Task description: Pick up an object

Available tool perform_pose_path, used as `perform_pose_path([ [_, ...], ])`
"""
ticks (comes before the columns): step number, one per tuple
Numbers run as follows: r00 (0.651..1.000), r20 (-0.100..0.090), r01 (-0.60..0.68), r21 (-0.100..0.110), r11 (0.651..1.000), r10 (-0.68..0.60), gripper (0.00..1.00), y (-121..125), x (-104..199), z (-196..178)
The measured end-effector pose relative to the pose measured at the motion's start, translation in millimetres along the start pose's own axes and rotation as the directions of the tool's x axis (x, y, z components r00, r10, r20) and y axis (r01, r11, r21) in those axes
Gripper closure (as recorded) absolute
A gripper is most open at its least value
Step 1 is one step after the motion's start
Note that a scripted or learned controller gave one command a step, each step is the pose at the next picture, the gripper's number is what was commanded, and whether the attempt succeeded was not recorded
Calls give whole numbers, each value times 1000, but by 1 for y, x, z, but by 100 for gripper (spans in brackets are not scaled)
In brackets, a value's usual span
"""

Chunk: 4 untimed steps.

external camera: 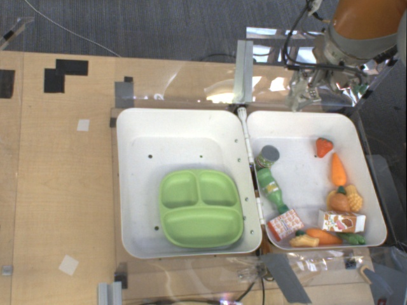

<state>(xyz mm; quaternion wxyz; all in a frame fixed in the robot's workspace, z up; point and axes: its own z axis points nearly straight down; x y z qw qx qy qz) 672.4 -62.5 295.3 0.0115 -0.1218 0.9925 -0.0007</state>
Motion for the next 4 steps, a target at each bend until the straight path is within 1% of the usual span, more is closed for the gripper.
perform_pose_path([
  [1,1000,4,-2,1,1000,2,100,-1,-1,-9],
  [2,1000,16,0,3,1000,0,100,-1,-3,-24],
  [3,1000,-15,16,-2,1000,-16,100,7,126,15],
  [4,1000,-9,-15,-3,1000,15,100,25,34,-6],
])
